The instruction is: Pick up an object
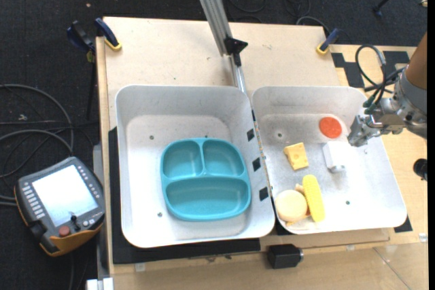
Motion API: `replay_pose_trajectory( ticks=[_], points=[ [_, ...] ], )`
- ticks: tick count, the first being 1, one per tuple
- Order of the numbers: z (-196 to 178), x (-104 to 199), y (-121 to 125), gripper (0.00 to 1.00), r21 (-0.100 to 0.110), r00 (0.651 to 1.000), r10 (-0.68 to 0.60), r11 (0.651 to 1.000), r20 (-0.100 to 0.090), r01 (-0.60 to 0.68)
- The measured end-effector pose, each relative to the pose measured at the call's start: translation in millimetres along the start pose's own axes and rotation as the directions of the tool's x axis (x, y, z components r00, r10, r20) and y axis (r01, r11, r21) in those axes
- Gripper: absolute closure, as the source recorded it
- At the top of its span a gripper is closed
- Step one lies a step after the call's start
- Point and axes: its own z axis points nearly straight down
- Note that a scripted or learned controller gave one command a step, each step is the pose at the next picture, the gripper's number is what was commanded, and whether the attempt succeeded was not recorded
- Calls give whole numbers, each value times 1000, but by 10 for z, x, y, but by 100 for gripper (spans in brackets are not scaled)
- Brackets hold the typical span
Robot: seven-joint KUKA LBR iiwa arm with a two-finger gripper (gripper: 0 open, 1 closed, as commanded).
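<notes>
Overhead slanted view of a wooden bench (170, 51) bearing two shallow white bins side by side. The left bin (136, 112) contains a teal divided plate (204, 178) with three compartments, lying flat near the bin's centre. The right bin (380, 180) contains five loose objects: an orange-red disc (330, 126) toward the far side; a yellow cheese-like wedge (296, 155) near the middle, left of the disc and nearer; a small white block (332, 157) just right of the wedge; a yellow elongated piece (312, 197) at the near side; and a pale round bun-like item (291, 206) touching the yellow piece on its left.

The arm enters from the right, and its gripper (358, 133) hangs over the far right part of the right bin, just right of the orange-red disc and just beyond the white block. Nothing is visible between its tips; whether the hand is wide or narrow cannot be told at this angle and resolution.

A grey metal pole (212, 0) rises at a slant from the far edge of the bench between the bins. Yellow-tipped clamps (109, 34) sit at the far corners of the bench. A teach pendant (60, 204) with a pale screen lies on the dark floor left of the bench
</notes>
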Motion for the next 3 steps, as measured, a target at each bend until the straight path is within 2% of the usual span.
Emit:
replay_pose_trajectory(
  ticks=[1, 2, 3],
  points=[
    [-35, 540, 110, 100, 4, 1000, -4, 1000, -3, 4],
    [114, 1117, 250, 100, 8, 1000, -5, 1000, -4, 5],
    [257, 1646, 209, 100, 9, 1000, -4, 1000, -4, 4]
  ],
)
